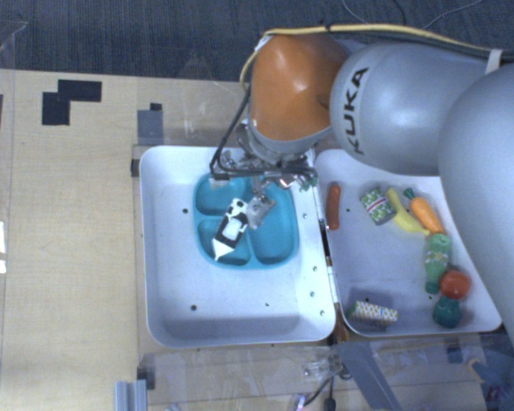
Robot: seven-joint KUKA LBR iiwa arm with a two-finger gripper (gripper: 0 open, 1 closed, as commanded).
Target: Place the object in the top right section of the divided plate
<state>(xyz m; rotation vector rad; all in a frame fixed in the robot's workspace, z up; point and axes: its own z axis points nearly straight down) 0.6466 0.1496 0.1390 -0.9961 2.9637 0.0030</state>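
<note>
The gripper (255,205) hangs over the blue divided plate (283,234) in the left bin (167,255); whether it is spread or pinching, I cannot tell. A black-and-white object (230,228) lies tilted on the plate's lower left part, just beside the gripper. A sausage (332,206) lies right of the plate.

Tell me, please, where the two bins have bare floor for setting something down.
Left bin: bare floor left of and below the blue divided plate. Right bin: bare middle floor between sausage and vegetables. Crowded along its right side and under the end effector.
</note>
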